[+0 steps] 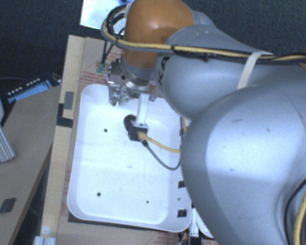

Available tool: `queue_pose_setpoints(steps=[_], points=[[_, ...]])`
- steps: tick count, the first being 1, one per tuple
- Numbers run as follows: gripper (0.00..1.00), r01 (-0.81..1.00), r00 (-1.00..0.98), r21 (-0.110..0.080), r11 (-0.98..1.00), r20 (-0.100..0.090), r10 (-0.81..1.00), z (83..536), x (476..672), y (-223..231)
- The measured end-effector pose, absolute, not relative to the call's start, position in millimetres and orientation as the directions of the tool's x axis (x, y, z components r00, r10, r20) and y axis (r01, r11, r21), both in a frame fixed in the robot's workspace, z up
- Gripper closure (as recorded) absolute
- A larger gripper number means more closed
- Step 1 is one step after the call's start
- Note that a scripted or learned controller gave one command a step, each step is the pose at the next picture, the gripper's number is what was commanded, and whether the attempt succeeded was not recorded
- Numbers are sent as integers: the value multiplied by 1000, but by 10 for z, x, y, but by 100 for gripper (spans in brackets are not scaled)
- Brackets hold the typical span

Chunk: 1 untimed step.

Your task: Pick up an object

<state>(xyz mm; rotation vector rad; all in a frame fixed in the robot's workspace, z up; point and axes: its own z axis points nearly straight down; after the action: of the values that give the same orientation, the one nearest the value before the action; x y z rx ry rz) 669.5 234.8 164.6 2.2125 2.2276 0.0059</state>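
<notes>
Grey arm filled the 3 o'clock side, tool hung at the 12 o'clock end of the white bin, grip state couldn't be told, object's position and bearing hidden, can't tell.

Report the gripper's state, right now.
Gripper: open or closed cannot be told from this view. It is over the far end of the bin.

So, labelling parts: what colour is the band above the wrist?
Rounded band is orange; camera view.
</notes>
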Motion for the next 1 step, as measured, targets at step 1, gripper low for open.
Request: queue_pose_setpoints(steps=[1], points=[[100, 1000, -8, 6, 8, 3, 1000, 1757, 6702, 2351]])
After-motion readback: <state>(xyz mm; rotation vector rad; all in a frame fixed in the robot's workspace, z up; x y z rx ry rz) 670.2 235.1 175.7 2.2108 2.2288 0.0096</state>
